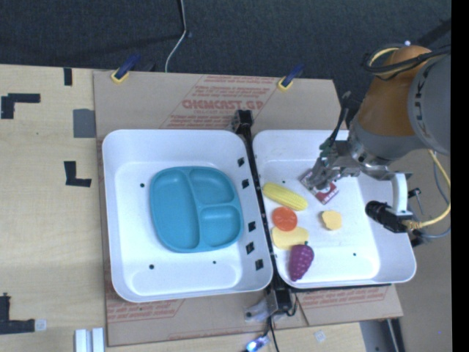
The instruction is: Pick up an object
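Seemingly mid-approach, the hand (322, 180) hung low in the right bin (388, 270) over a small red-and-white object (327, 193), near the corn (284, 195). I couldn't tell its finger state. Next, it needed a clean closing.

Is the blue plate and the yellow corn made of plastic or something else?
Blue plate: probably plastic. It is one even turquoise colour with smooth moulded compartments and a soft sheen. Yellow corn: likely toy plastic or rubber, bright uniform yellow; its surface is too small here to tell which.
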Action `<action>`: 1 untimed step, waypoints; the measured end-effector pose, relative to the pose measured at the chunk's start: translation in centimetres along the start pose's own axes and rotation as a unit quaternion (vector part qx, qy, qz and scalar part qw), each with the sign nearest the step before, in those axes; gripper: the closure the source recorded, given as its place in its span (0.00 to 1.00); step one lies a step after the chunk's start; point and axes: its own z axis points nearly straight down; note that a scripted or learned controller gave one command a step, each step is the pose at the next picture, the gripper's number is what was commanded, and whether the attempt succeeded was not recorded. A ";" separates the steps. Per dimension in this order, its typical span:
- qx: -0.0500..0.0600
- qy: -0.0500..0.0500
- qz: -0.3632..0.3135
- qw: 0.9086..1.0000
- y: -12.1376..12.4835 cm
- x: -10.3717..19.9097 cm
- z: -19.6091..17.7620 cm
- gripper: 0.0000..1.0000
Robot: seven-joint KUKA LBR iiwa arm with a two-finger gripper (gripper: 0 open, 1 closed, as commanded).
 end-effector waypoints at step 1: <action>0.000 0.000 0.000 1.000 0.2 0.0 -5.2 1.00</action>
